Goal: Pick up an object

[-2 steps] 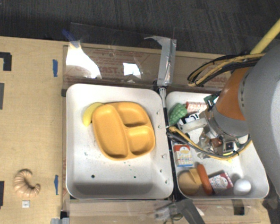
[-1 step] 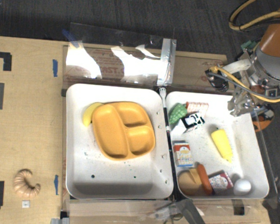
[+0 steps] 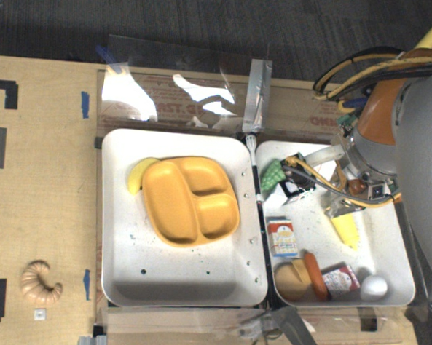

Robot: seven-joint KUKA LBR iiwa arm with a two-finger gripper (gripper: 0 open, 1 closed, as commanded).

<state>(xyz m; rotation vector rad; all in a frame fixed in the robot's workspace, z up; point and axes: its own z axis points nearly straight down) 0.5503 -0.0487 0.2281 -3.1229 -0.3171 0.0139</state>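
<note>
The gripper point(image 3: 339, 206) hung low over the right bin point(image 3: 408, 283), and whether it was released or clenched could not be told from this slant. Just below its tip, touching or nearly so, lay a yellow wedge point(image 3: 347, 231), the likeliest thing to be picked. It looked like a light, stiff plastic toy with smooth faces. Its tapering sides would probably slip under a squeeze, so a hold across its two flat, parallel faces near the thicker end seemed safest. Seven things were counted in that bin, one of each. A green piece point(image 3: 273, 175) lay well off to the gripper's far side. A small carton point(image 3: 283, 238), a bun point(image 3: 290, 279), a sausage point(image 3: 313, 272), a red packet point(image 3: 341, 280) and a white ball point(image 3: 374, 287) lay below the wedge. Beyond the divider, the left bin point(image 3: 116, 260) held one orange plate point(image 3: 189, 199) lying over one banana point(image 3: 135, 174). One curled pastry toy point(image 3: 40, 281) lay farthest away on the bench.
</note>
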